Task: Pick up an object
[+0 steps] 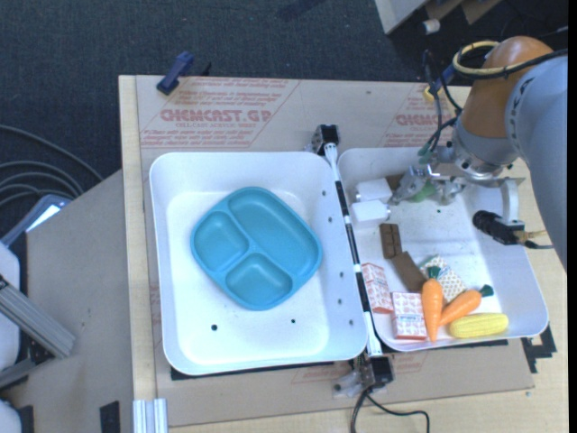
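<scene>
The gripper (416, 188) is hanging low over the far part of the right bin (514, 269), close to a white block (369, 190); whether its fingers are spread or closed cannot be told. Two carrots (444, 308), a corn cob (478, 326) and small cartons (407, 315) are lying at the bin's near end, apart from it. A blue divided plate (256, 247) is sitting in the left bin (171, 197)

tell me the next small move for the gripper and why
Probably lower the gripper and shift it slightly left, toward the white block at the upper left of the right bin. The gripper hangs just beside that block with nothing seen held, while the carrots and corn lie farther off.
</scene>
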Robot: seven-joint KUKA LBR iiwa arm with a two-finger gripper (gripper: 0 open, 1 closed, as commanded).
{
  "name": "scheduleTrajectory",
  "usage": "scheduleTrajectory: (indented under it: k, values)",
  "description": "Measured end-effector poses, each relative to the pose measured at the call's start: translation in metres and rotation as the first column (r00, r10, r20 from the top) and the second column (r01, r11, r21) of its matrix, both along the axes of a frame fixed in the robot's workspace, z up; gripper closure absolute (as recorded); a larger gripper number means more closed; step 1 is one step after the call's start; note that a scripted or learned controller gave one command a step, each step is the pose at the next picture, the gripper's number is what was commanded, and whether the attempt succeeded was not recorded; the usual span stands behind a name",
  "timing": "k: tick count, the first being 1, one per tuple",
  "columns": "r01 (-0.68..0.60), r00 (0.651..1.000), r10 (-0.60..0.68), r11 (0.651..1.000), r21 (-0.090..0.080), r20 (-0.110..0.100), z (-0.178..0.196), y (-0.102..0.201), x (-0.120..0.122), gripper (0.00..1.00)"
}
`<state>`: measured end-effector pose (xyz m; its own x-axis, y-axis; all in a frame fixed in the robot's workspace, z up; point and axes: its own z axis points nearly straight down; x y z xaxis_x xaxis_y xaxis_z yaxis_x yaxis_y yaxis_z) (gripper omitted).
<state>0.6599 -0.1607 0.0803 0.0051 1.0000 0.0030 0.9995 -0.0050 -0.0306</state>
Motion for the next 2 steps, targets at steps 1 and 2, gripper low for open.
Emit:
scheduleTrajectory:
  k: [1, 2]
  values:
    - [-0.004, 1.000, 0.004, 1.000, -0.003, 0.027, 0.004, -0.009, 0.006, 0.00]
    - [-0.006, 1.000, 0.006, 1.000, -0.005, 0.029, 0.016, -0.009, 0.007, 1.00]
